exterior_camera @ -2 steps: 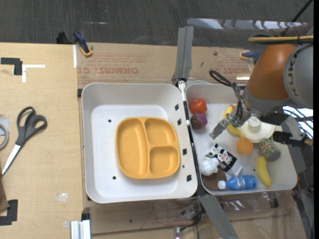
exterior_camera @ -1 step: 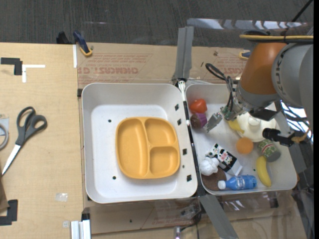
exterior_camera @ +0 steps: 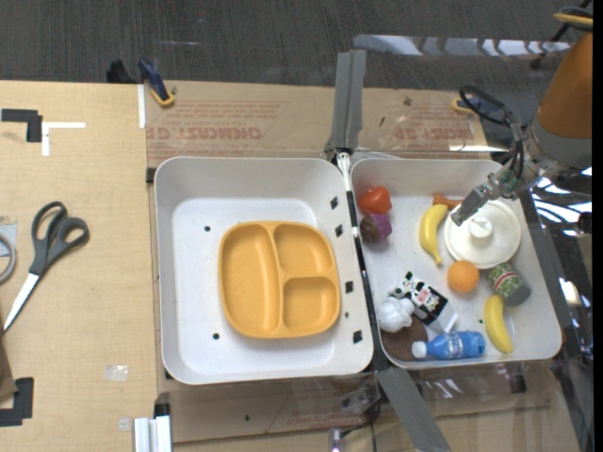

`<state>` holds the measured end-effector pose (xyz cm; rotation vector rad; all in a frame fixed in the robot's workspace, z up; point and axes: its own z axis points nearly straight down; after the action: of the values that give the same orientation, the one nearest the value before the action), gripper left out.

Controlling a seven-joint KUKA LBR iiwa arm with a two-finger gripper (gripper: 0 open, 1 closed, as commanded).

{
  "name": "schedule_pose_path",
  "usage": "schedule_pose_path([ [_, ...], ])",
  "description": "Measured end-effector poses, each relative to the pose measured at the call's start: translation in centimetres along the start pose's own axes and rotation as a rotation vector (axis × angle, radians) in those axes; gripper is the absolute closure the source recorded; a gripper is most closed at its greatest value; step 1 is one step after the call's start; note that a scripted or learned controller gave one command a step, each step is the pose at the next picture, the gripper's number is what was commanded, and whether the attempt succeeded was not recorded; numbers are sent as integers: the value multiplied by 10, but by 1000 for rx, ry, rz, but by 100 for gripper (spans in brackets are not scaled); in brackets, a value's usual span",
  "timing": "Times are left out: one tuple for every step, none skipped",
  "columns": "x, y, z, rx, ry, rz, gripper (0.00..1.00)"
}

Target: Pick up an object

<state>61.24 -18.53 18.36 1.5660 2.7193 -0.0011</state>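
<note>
Gripper [exterior_camera: 468, 213] above right bin [exterior_camera: 545, 342]; whether clenched or released, I cannot tell.
White lid [exterior_camera: 484, 234] just beneath tool: stiff, light, slick. I'd pinch its centre knob, not the flat rim.

Arm [exterior_camera: 573, 83] cut by right edge

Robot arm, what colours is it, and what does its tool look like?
The arm has a big rounded orange part, with grey just below it near the wrist. Thin dark cables hang beside the wrist. The tool is a slim grey piece with a dark tip, much thinner than the arm.
</note>
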Motion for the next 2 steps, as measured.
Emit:
schedule_pose_path([
  [12,61,91,-1,0,60,0],
  [11,62,80,-2,-4,56,100],
])
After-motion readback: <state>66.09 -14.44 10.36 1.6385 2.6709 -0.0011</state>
